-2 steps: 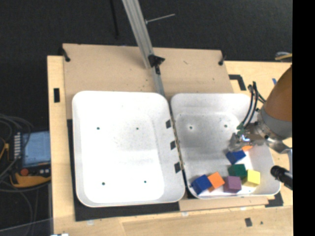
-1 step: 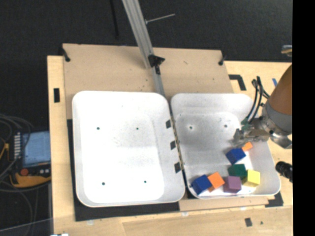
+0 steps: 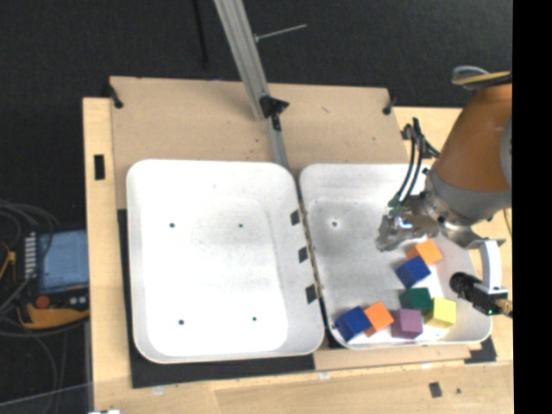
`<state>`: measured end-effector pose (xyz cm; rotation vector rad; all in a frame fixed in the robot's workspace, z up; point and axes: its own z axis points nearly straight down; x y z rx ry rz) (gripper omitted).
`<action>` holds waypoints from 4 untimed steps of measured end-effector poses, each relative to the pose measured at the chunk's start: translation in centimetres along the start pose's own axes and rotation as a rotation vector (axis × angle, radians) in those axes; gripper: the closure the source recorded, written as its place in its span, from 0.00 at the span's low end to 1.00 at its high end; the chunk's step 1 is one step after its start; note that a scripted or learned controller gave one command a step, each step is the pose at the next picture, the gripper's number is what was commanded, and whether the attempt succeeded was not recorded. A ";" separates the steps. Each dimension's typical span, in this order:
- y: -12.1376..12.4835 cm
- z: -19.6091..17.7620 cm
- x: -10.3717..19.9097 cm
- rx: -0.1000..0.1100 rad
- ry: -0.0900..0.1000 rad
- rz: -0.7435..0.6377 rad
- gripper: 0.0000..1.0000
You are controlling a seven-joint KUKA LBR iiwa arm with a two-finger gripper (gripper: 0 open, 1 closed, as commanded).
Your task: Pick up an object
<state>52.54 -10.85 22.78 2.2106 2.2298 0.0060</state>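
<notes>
Surface (image 3: 259, 386): pale wood, carrying 2 shallow white bins side by side.
Front row of blocks: along the near wall of the right bin (image 3: 345, 197) lie a blue block (image 3: 353, 322), an orange block (image 3: 379, 316) touching it, a purple block (image 3: 408, 323) and a yellow block (image 3: 444, 310).
Middle blocks: a green block (image 3: 417, 299) sits just behind the purple and yellow ones; a second blue block (image 3: 414, 271) is just behind the green one.
Farthest block: a second orange block (image 3: 428, 252) lies just beside the gripper's tip.
Gripper (image 3: 397, 231): low over the right bin's floor, just left of the upper orange block; nothing is seen between its fingers, and I cannot tell how wide it stands.
Arm (image 3: 479, 153): grey with an orange band, reaching in from the right.
Left bin (image 3: 216, 248): white, with small dark dots on its floor.
Far side: a grey metal post (image 3: 246, 50) slants up behind the bins.
</notes>
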 end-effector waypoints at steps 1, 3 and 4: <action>1.6 -1.2 5.1 0.001 0.000 0.000 1.00; 5.7 -1.0 13.2 0.002 -0.002 0.003 1.00; 8.0 -0.5 17.9 0.001 -0.002 0.003 1.00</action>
